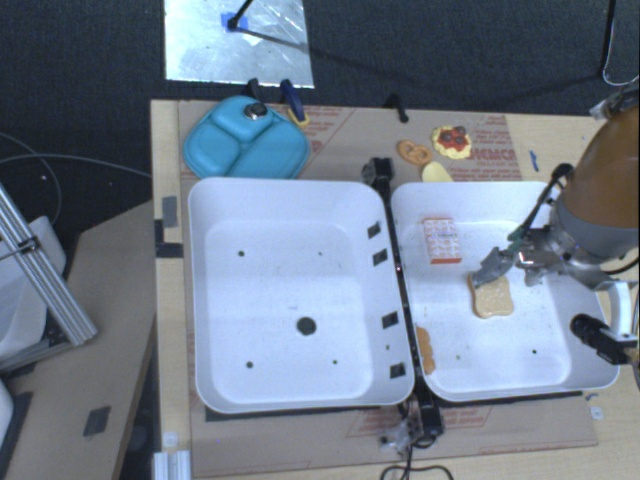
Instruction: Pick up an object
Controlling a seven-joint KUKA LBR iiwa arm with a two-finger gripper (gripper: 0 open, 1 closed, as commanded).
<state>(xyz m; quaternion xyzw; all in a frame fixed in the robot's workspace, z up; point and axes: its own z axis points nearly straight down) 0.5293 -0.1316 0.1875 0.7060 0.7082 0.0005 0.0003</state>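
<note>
The flat tan toast-shaped slice [492,299] lies just beneath the grey two-finger gripper [494,268], touching its tips; finger state I cannot tell.

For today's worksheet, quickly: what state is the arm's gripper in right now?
Gripper: over the right bin, just above the toast slice; whether open or closed cannot be told.
</note>
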